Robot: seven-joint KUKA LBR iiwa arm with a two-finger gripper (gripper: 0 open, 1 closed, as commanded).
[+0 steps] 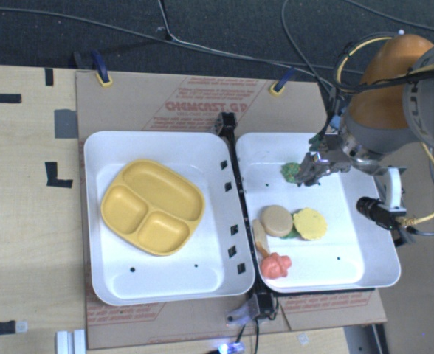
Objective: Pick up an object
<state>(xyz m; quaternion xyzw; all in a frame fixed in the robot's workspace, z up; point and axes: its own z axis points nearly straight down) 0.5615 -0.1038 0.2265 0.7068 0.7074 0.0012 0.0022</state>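
Observation:
My gripper hangs low over the back of the right bin, right beside a small green object that touches its left side. Whether the green object sits between the fingers is hidden by the wrist. Toward the bin's front lie a tan round piece, a yellow round piece, a pink-red object and a pale stick-shaped item.
The left bin holds a yellow divided plate. A black divider runs between the bins. Cables trail above the bench and near the arm's wrist at the right.

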